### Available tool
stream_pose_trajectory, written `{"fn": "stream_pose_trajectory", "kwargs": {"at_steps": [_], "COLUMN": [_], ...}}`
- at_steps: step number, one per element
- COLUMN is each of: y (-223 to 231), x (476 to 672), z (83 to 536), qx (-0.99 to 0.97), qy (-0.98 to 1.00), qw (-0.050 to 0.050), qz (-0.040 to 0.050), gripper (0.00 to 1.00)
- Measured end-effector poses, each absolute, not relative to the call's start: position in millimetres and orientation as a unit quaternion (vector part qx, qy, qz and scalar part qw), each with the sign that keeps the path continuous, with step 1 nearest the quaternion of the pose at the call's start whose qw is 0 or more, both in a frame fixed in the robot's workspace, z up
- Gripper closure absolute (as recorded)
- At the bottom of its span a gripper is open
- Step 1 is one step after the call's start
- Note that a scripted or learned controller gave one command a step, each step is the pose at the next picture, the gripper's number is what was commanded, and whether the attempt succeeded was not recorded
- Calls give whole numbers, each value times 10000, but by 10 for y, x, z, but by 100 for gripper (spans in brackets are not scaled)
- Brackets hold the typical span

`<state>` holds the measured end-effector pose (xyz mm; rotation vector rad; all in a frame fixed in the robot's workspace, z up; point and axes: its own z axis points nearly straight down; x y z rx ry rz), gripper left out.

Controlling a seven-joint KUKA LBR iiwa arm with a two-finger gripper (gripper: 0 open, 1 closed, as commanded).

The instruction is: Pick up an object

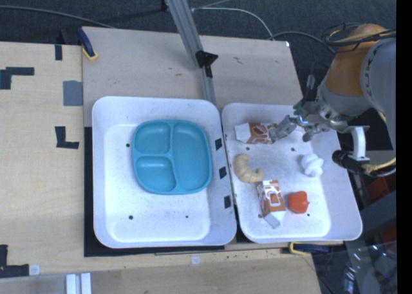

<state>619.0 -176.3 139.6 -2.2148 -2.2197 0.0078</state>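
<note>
Pincer (pixel 293 128) hangs low over the far part of the right bin (pixel 344 222), near the far rim; fingers appear spread, nothing between them. Arm (pixel 360 74) enters from the right, over the bin's right wall.

Open room: bare floor just beneath and in front of the pincer, bounded by the objects below.

Objects relative to pincer:
- Carton A (pixel 256 133), white and brown-orange, just to its left, by the wall between the bins; lies flat, long axis roughly left-right.
- White lump (pixel 312 165), rounded, in front and slightly right.
- Croissant (pixel 247 168), tan, curved, in front-left.
- Carton B (pixel 271 200), same print, farther in front; long axis near-far, slightly tilted.
- Red ball (pixel 297 202) touching carton B's right side.

Left bin (pixel 109 157) holds a teal divided plate (pixel 172 156), well left of the pincer.
</note>
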Motion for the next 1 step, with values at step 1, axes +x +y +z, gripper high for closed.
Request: {"fn": "stream_pose_trajectory", "kwargs": {"at_steps": [1], "y": [-1754], "x": [6183], "z": [861], "qx": [-7063], "qy": [-7079], "qw": [5], "qz": [15], "gripper": [0]}}
